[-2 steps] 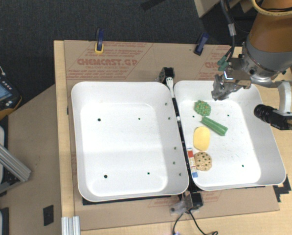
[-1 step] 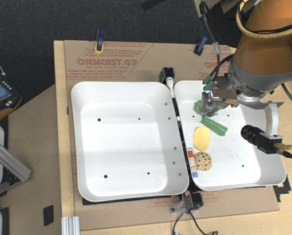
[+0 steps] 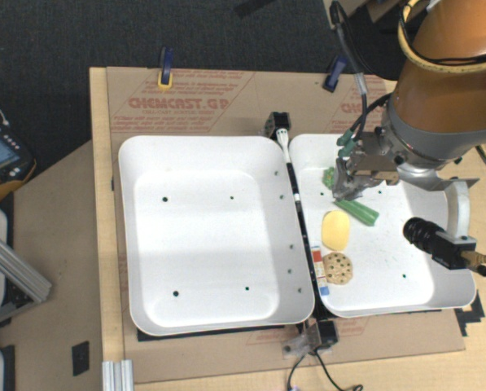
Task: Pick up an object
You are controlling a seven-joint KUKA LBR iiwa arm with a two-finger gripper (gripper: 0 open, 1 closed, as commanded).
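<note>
We see the grey arm (image 3: 438, 129) reaching in from the right. Its pincer (image 3: 350, 186) is lowered over the far left part of the right bin (image 3: 422, 296), right at a green stick (image 3: 363, 212) (how wide the pincer stands, we cannot tell). Nearer us lie a yellow oval (image 3: 335, 229) and a speckled biscuit (image 3: 338, 268), close to the left bin (image 3: 145, 218). The stick's far end is hidden beneath the pincer.

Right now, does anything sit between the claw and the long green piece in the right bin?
Nothing visible does. The claw hangs at the far end of the long green piece. The yellow oval object lies close beside it, not under the claw.
</note>
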